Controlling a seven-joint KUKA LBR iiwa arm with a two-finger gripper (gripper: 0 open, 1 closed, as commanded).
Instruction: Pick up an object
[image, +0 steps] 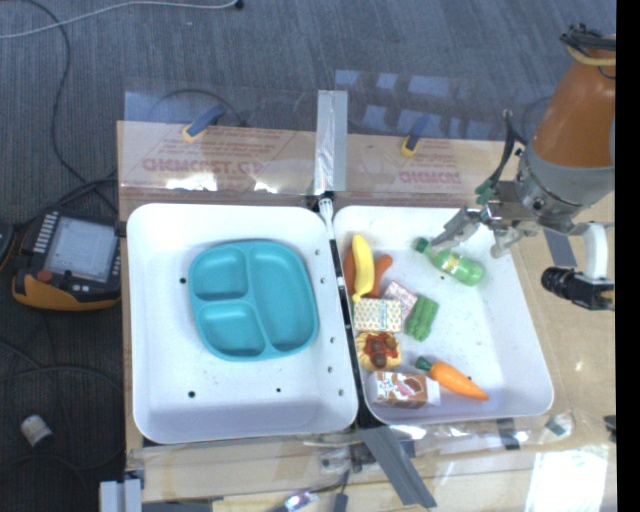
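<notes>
Dark grey carpet (250, 50) surrounds your bench, with black cables looping across it at upper left and a handheld control pendant (65, 262), orange-edged with a grey screen, lying on the floor to the left. On the bench, brown cardboard (220, 165) with faded red print lies behind two shallow white bins, and a strip of silver tape (331, 135) runs down to the seam where they meet.

Your left bin (160, 400) has rounded corners and a glossy plastic floor. A teal divided plate (252, 299) with three compartments sits near its middle, with bare white floor all around it.

Your right bin (530, 370) holds the objects to pick. They crowd along its left wall: a yellow banana (362, 264) with something orange just beside it, a small patterned box (377, 315), a dark green chunky piece (423, 316), a round red-and-yellow item (380, 350), a printed carton (404, 388) and an orange carrot (455, 379) with a green top. A green bottle (455, 264) lies on its side apart from them, toward the back. The bin's right half is open floor.

Your arm enters from the right, its orange band above a grey wrist. The gripper (482, 231) hangs over the back of the right bin, its fingers spread apart and slanting down, just above the green bottle. Nothing is between them.
</notes>
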